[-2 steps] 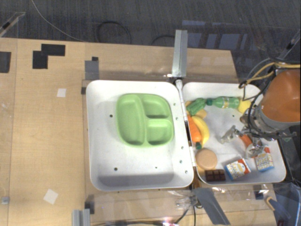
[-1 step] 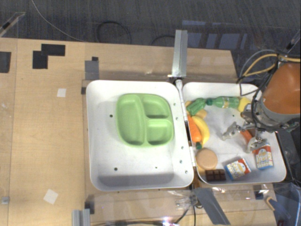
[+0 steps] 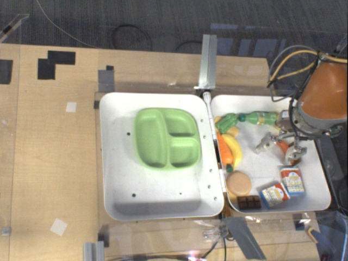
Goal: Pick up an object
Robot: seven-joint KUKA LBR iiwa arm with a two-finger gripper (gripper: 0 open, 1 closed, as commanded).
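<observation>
The arm [image 3: 326, 99] reaches in over the right bin [image 3: 315, 200], and its gripper [image 3: 280, 144] hangs just above the bin floor with its fingers spread apart and nothing between them. Taking the banana [image 3: 232, 148] as the landmark: the gripper sits to its right, a green bottle [image 3: 255, 118] lies just above it, an orange carrot [image 3: 225, 152] presses against its left side, and a round brown cookie [image 3: 239, 183] rests just below. Further below and to its right lie a dark chocolate bar [image 3: 249, 203] and two small cartons [image 3: 283, 188]. Well left of the banana, a green divided plate [image 3: 167, 137] sits in the left bin [image 3: 117, 200].
</observation>
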